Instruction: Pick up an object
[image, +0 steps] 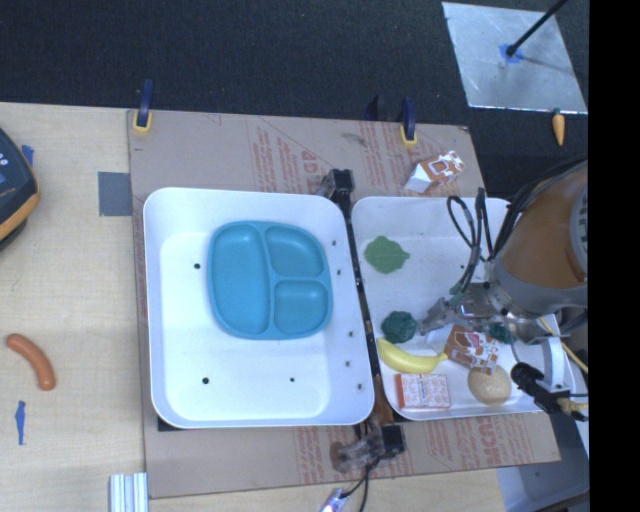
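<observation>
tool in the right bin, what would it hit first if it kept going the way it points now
Probably the dark green lump: the tool points left and slightly down-frame toward it, with the banana just below that line. Height is unclear, so it might pass over.

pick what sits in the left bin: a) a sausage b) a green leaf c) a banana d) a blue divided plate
d, the blue divided plate lies alone in the left bin, while the banana and green leaf lie in the right bin.
</observation>
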